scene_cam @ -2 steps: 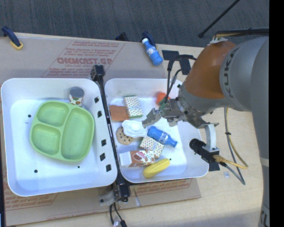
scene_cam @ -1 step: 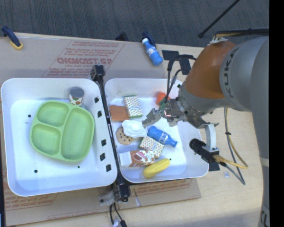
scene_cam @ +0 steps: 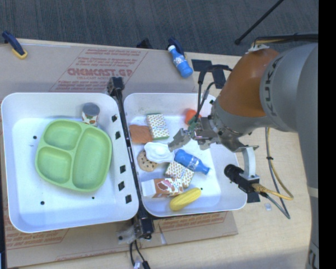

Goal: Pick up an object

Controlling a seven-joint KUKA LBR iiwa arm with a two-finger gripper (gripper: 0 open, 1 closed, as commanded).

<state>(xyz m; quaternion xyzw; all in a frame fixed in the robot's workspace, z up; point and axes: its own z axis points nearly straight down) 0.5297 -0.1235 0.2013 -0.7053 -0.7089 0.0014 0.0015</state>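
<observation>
The arm (scene_cam: 269, 94) reached in over the right bin (scene_cam: 227, 203), its bulk covering that bin's far right corner. The left bin (scene_cam: 17, 167) held a green divided plate (scene_cam: 74, 156) mid-bin and a small cup (scene_cam: 90, 113) near its far edge, both well apart from the action.

All the candidate objects sat crowded in the right bin: a blue bottle (scene_cam: 191, 162) at centre, a white lump (scene_cam: 157, 151) just left of it, a patterned packet (scene_cam: 179, 175) below, a yellow banana (scene_cam: 185, 199) by the near edge, a cookie (scene_cam: 145, 161) and a green-patterned box (scene_cam: 157, 125) toward the bin's left wall.

The gripper (scene_cam: 186, 134) hung low above the white lump and bottle. Its opening could not be made out from here, and nothing was seen between its fingers.

Risk, as I judged it: the pile was tight, so a descent could land on two touching items and pinch neither. The round bottle could roll away. The lump might squash or slip.
</observation>
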